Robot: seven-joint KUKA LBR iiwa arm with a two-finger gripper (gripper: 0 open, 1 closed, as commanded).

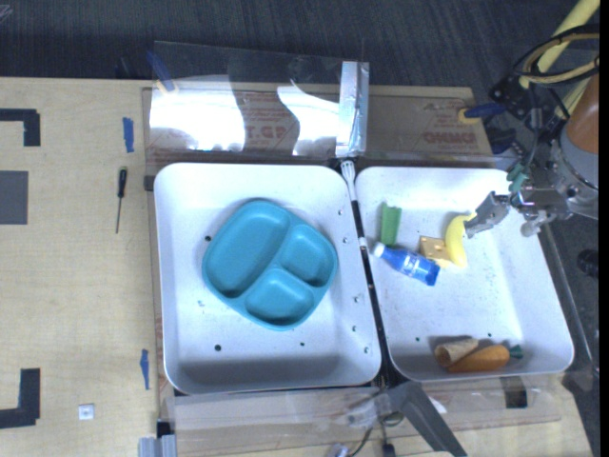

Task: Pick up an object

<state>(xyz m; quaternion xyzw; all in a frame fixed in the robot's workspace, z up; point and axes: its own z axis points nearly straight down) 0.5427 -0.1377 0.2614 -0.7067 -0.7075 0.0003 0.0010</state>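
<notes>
The right bin (533, 293) holds a green block (390, 224), a blue and white bottle (407, 263), a yellow banana (457, 242) beside a tan block (434, 248), and an orange carrot-like piece (473, 355) near the front wall. My gripper (482, 215) reaches in from the right, low over the bin's far right part. Its tip is just right of the banana's upper end; whether it touches the banana is unclear.
The left bin (181, 208) bears a blue divided plate (270, 262). A clear plastic sheet (257, 103) stands behind the bins. Cables (552, 60) hang at the upper right above the arm's wrist (571, 174). A screwdriver (120, 196) lies on the wooden bench at left.
</notes>
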